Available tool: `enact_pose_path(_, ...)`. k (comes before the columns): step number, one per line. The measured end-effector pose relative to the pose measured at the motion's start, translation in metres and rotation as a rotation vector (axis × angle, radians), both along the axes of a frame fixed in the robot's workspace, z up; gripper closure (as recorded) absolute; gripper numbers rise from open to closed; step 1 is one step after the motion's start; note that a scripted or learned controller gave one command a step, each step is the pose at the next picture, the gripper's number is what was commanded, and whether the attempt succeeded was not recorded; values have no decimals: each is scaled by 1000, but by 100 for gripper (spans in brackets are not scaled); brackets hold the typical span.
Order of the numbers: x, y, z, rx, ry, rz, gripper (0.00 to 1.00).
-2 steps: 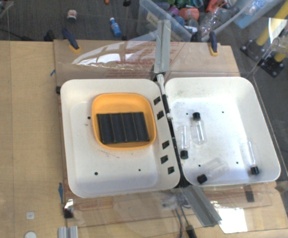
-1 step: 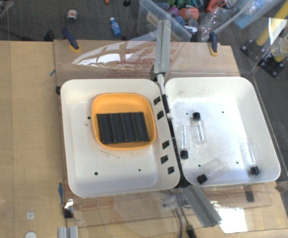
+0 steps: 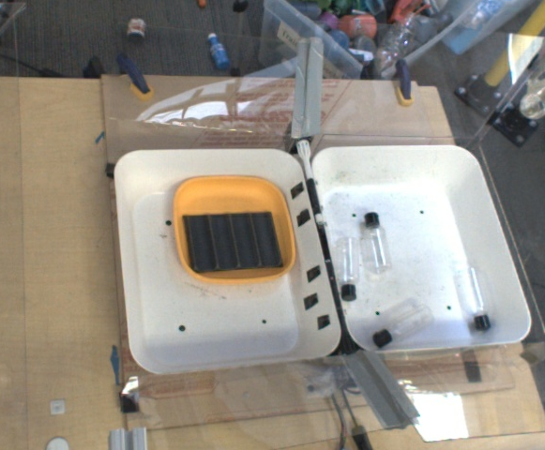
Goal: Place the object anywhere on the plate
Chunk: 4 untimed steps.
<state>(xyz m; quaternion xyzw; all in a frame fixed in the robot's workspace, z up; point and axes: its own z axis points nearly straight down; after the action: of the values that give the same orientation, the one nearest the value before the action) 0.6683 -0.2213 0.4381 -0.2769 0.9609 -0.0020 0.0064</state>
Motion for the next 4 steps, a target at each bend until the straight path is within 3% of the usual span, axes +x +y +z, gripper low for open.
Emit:
enact_pose_path(1,0,1,0,-1,0,63,100)
enact_pose_path(4,0,0,-1,-10,1,1044,100)
